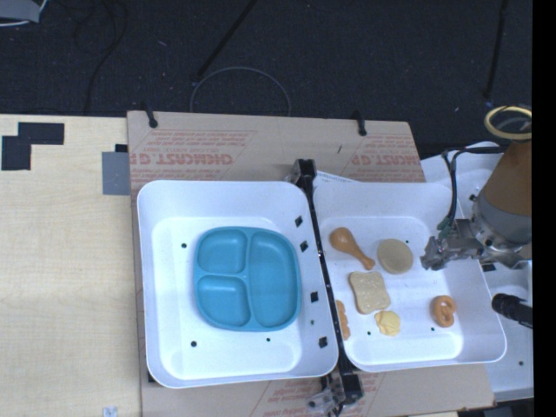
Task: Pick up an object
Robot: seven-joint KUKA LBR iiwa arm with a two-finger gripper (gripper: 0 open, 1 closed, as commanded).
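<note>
The right white bin (408, 200) holds several toy foods. A tan drumstick-shaped piece (350, 245) lies at the upper left, with a round beige disc (394, 256) beside it. Below them are a toast slice (370, 291), a small yellow piece (387, 322) and a brown pretzel-like ring (443, 310). An orange piece (342, 318) sits against the bin's left wall. My gripper (433, 257) hangs low over the bin's right side, just right of the beige disc and above the ring. Nothing shows in its grasp.
The left white bin (165, 233) holds a blue divided plate (248, 278). A black divider (317, 268) runs between the bins. Cardboard lies under both bins. The grey arm with its orange band (512, 189) and cables crowd the right edge.
</note>
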